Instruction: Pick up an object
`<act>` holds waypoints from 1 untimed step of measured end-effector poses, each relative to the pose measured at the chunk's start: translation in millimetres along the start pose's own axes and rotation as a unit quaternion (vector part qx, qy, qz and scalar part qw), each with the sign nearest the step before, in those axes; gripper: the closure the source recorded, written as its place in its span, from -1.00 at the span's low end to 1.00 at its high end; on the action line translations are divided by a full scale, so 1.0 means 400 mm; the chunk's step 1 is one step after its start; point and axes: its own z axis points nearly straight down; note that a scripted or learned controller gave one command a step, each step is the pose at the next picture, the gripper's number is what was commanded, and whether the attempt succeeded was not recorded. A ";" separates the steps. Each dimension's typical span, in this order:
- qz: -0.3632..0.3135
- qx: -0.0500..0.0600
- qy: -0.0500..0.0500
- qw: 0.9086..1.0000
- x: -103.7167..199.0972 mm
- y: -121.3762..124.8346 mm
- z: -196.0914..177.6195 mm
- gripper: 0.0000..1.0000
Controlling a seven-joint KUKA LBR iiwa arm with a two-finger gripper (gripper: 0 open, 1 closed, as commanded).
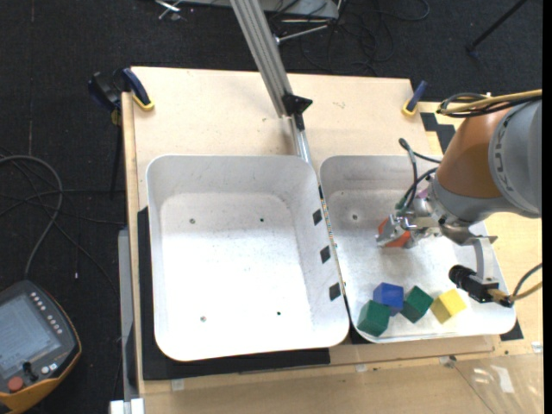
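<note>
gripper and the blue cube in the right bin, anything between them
Nothing: in the camera view, bare white floor of the right shallow white bin separates the two-finger gripper from the small blue cube. An orange-red thing sits at the gripper.

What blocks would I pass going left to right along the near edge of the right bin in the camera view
Large green block → blue block → smaller green block → yellow block. All four sit near the front rim of the right bin; the blue one touches the large green one, and the gripper hangs farther back.

Likely robotics lab, teach pendant (30,343), floor cables (34,188)
</note>
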 end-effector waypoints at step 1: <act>0.001 -0.003 -0.001 1.000 -0.046 0.165 -0.146 1.00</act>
